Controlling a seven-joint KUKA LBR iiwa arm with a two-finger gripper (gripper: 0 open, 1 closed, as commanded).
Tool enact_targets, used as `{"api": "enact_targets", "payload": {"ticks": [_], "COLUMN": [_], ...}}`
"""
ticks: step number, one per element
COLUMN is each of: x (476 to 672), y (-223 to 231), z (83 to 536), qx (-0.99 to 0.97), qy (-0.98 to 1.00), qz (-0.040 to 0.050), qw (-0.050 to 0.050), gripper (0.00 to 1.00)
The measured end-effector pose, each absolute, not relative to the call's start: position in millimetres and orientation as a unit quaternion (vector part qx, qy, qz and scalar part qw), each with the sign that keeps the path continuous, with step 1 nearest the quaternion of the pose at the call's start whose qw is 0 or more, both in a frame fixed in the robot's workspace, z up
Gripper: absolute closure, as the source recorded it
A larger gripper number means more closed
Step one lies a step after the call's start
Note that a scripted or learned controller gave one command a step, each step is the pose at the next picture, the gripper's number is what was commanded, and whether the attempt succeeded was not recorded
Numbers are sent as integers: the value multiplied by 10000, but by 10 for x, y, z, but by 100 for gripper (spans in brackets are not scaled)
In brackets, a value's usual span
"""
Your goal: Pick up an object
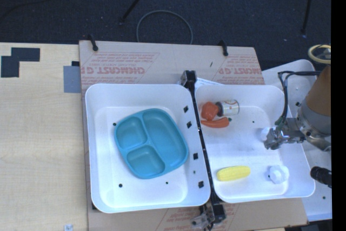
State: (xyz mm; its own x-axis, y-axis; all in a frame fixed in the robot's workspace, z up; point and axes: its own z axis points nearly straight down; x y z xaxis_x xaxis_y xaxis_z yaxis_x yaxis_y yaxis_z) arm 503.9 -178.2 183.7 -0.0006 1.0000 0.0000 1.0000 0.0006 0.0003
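Camera view: the gripper [272, 139] hovers at the right bin's [294, 187] edge, grasp state unclear. The yellow corn cob [233, 173] looks light, rigid; grasp across its middle.

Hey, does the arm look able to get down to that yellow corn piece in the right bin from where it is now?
Probably yes. The yellow corn piece lies alone on the right bin floor, apart from the small white object beside it, and the end effector sits just above and to its right with nothing between.

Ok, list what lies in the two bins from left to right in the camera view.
Blue divided plate → orange toy → yellow corn-like piece → small white object.
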Motion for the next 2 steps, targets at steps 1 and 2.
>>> {"api": "enact_targets", "payload": {"ticks": [1, 2], "x": [5047, 4948], "y": [-1790, -1322], "z": [2258, 2272], "qx": [7067, 7060], "qy": [7075, 7082], "qz": [5, -5], "qw": [9, -24], "gripper": [100, 100]}}
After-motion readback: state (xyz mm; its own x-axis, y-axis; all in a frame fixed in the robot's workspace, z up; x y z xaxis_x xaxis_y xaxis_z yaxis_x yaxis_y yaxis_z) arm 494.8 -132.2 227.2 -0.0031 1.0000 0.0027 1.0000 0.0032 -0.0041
